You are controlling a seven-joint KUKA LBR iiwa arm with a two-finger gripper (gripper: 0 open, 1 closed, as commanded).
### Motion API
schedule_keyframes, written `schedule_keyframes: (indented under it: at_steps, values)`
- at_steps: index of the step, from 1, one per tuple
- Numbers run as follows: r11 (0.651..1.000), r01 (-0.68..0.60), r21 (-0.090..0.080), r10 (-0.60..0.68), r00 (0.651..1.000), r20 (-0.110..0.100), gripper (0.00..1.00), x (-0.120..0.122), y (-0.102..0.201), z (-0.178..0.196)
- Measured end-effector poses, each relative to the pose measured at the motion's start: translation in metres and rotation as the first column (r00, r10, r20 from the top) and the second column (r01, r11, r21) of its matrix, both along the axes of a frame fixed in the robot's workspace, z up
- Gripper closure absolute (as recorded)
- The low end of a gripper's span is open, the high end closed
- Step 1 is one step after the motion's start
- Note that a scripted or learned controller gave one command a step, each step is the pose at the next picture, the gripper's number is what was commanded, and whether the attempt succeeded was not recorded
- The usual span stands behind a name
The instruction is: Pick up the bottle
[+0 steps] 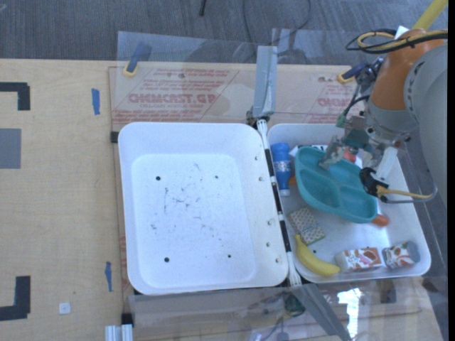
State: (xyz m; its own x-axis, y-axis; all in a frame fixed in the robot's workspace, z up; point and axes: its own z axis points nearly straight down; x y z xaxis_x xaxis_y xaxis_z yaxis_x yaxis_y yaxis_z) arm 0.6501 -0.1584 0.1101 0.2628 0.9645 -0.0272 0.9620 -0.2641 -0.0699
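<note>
At nine o'clock in the right bin (416,222), the bottle (281,164) is lying against the wall beside the teal tray (334,187). Toward one o'clock, the pincer (340,150) is hovering over that tray; I cannot tell its opening. It should be shifting left, descending squarely over the bottle's body, avoiding the tray's rim.

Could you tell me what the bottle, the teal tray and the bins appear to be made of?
The bottle looks like plastic: a blue cap over a pale body. The teal tray seems to be moulded plastic, smooth with a slight sheen. The bins look like matte white plastic, the left one scuffed with dark marks.
</note>
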Motion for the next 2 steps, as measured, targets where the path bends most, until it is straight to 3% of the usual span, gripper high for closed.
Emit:
schedule_keyframes:
  at_steps: [1, 2]
  values:
    - [0.999, -0.031, -0.011, 0.032, 0.994, 0.109, 0.0, -0.045, 0.031, -0.003]
    - [0.999, -0.03, -0.011, 0.031, 0.993, 0.115, 1.0, -0.042, 0.03, 0.009]
